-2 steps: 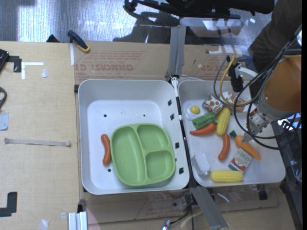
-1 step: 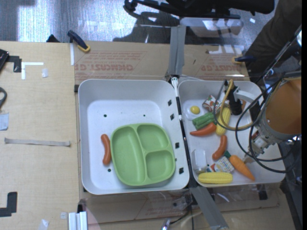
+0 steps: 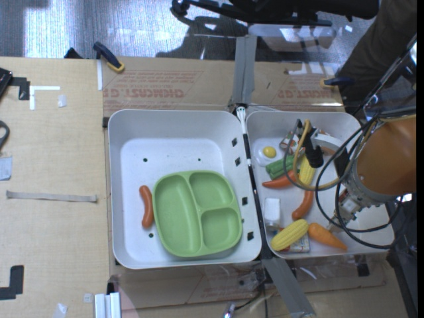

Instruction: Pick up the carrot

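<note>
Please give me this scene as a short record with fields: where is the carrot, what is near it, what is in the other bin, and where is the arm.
carrot: right bin, near front edge
beside carrot: corn cob on its left
also in right bin: fried egg, sausage
left bin: green divided plate; sausage beside the plate
arm: over right bin, right side
carrot held: no, lying in bin
</note>
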Controlling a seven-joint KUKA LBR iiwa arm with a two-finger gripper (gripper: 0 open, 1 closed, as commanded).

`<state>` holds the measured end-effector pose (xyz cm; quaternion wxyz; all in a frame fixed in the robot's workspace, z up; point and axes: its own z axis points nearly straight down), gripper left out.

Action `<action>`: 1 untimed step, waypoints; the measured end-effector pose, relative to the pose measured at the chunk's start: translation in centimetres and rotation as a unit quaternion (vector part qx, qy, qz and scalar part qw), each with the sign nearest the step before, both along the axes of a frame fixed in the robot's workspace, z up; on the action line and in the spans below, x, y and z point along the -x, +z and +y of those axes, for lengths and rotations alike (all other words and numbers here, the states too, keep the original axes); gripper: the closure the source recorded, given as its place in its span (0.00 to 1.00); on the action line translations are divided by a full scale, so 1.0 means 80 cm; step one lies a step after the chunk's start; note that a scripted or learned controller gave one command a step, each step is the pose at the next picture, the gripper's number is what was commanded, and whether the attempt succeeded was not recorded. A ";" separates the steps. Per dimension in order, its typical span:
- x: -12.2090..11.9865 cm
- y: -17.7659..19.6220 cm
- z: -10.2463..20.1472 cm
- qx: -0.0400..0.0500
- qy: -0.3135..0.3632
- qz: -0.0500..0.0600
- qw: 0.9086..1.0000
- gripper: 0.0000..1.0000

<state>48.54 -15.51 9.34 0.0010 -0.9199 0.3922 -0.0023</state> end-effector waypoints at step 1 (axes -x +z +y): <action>-0.004 0.003 -0.002 0.001 0.000 -0.006 1.000 0.00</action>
